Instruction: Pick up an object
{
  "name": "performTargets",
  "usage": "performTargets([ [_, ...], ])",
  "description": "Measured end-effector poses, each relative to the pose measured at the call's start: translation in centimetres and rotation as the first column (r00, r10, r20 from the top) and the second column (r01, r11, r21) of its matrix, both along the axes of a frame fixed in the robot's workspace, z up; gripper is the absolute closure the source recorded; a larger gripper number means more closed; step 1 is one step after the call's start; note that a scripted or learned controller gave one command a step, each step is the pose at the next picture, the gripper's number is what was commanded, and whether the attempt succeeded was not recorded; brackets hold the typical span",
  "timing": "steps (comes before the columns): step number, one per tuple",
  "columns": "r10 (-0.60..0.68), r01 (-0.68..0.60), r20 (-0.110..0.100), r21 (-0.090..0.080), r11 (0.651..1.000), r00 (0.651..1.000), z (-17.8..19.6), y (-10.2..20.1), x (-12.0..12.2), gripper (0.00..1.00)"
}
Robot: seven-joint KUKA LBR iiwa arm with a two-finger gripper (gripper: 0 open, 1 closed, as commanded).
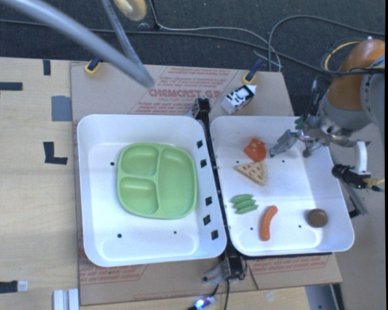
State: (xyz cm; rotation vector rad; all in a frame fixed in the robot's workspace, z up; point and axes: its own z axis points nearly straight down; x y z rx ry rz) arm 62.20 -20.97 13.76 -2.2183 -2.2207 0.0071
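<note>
The right-hand shallow white bin [330,237] holds the loose pieces. A red toy tomato-like lump [255,150] lies near the bin's upper middle, with a tan triangular wedge with dots [253,172] just below it. Lower down sit a green pea-pod piece [244,203], an orange-red sausage-shaped piece [267,222] and, toward the bin's lower right corner, a small brown round piece [317,217].

The grey arm with its orange band [352,76] reaches in from the right and bends down over the upper right part of this bin. Its jaws [296,142] stand parted, one dark finger [282,143] angled out to the left toward the red lump and well short of it, the other [308,146] pointing down beside it; nothing lies between them.

The left-hand shallow white bin [97,237] carries a light green plastic tray with three compartments [158,180]. Both bins rest on a brown cardboard sheet [181,86] on the pale wooden bench [26,192].
</note>
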Motion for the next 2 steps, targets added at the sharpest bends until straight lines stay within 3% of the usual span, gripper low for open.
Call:
performTargets([
  [1, 0.001, -0.001, 0.004, -0.002, 1.000, 1.000, -5.3, 0.0, 0.0, 0.00],
  [2, 0.002, -0.002, 0.007, -0.002, 1.000, 1.000, -3.9, 0.1, 0.1, 1.00],
])
